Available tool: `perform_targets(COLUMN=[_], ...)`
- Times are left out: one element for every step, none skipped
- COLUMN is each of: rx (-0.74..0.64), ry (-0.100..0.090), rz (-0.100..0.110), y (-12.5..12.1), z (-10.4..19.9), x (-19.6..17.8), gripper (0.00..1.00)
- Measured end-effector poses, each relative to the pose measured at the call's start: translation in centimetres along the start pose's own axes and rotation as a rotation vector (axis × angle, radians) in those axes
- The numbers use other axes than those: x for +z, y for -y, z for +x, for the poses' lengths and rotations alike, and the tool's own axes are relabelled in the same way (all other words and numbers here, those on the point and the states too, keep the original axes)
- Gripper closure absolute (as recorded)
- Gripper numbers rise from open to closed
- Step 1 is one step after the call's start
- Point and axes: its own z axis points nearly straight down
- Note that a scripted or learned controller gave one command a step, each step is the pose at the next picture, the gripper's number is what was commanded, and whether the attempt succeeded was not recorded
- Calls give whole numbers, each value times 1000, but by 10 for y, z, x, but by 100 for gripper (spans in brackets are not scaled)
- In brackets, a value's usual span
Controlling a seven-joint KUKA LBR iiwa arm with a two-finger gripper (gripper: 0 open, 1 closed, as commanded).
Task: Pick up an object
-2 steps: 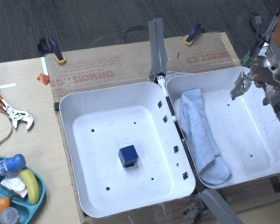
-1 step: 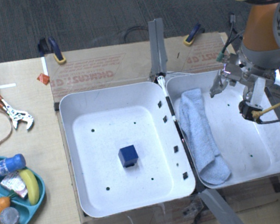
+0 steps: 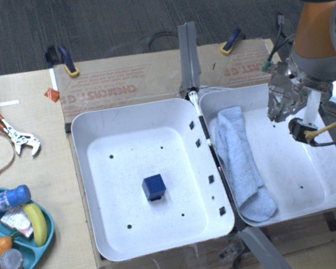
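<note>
Two white bins sit side by side on the bench (image 3: 48,259). The left bin (image 3: 98,174) holds one blue cube (image 3: 154,186), near its centre, toward 6 o'clock. The right bin (image 3: 331,193) holds one pale blue towel (image 3: 240,163) along its 9 o'clock wall. The gripper (image 3: 280,107) hangs over the right bin's 1 o'clock corner, apart from the towel; whether it is spread or pressed together I cannot tell.

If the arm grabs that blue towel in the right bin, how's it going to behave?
The towel looks like soft folded cloth, so it will probably droop and unfold when lifted. It lies rumpled against the right bin wall, so a push would likely bunch it, not slide it.
</note>
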Motion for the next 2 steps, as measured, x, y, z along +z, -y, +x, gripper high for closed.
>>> perform_targets(rx=[73,469], ry=[-3,-3], rz=[-2,-1], y=[-59,-86], z=[5,5], x=[22,76], gripper=[100,100])
